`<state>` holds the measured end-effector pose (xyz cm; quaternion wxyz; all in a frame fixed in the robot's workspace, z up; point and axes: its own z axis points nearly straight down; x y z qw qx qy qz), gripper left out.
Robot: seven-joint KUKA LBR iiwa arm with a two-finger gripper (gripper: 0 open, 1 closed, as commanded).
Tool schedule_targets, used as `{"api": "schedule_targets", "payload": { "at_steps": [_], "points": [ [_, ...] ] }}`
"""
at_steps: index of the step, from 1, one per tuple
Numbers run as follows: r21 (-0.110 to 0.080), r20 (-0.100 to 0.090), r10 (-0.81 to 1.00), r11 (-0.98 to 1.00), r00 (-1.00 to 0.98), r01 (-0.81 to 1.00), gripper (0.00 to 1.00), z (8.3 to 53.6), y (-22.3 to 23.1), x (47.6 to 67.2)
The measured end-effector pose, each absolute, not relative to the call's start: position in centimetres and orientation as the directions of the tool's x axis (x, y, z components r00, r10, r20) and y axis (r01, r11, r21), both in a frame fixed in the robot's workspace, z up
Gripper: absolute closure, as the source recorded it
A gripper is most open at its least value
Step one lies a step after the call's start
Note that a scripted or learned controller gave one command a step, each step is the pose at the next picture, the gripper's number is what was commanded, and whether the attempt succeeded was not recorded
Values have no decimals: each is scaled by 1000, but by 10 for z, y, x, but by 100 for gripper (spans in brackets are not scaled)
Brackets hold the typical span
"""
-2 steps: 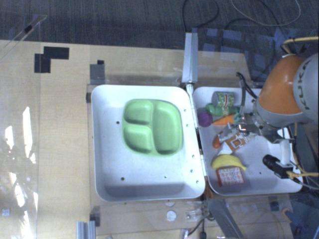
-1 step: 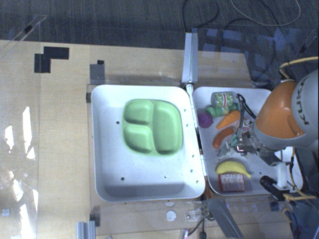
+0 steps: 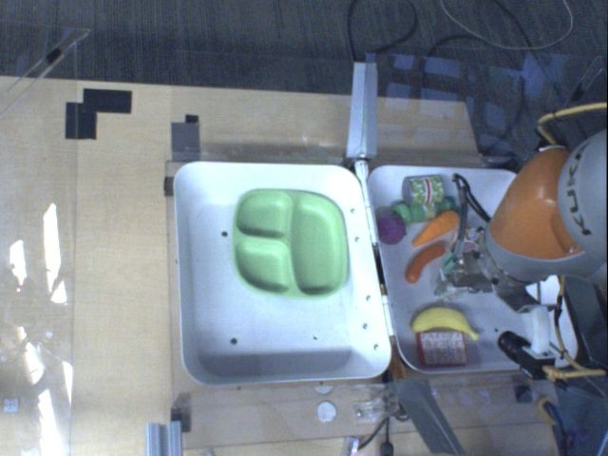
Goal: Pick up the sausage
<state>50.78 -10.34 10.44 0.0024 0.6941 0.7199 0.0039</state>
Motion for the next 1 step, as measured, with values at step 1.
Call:
{"api": "schedule_targets", "payload": {
  "at_steps": [1],
  "points": [
    [20, -7, 996, 94, -94, 995, 100, 91, -88, 493]
  ]
}}
